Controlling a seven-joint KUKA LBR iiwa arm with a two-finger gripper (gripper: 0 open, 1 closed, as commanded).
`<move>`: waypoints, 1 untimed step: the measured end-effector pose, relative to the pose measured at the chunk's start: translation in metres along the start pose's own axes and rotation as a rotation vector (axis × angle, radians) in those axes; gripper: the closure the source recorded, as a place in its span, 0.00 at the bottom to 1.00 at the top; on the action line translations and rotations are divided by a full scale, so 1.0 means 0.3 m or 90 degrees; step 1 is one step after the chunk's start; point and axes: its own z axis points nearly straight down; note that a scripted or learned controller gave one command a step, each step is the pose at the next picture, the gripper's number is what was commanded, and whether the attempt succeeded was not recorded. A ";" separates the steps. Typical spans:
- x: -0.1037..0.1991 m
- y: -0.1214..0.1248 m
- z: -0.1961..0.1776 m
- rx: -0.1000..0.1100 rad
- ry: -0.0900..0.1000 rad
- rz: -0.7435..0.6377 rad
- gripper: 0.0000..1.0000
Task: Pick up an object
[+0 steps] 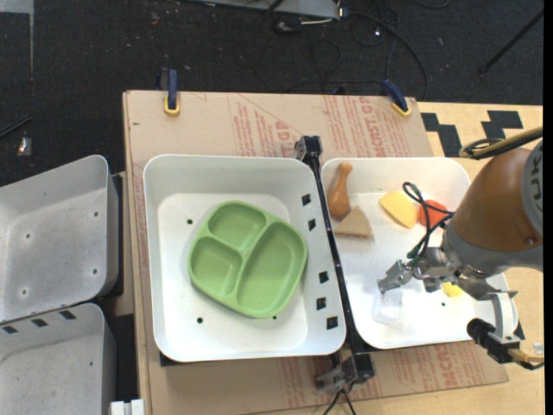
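I have my gripper low in the right bin over a small clear thing to grab it, but I cannot tell its state.

Glossy green plastic plate, smooth white bins, cardboard base
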 end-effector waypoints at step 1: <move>0.002 0.002 0.094 -0.003 0.000 0.000 0.00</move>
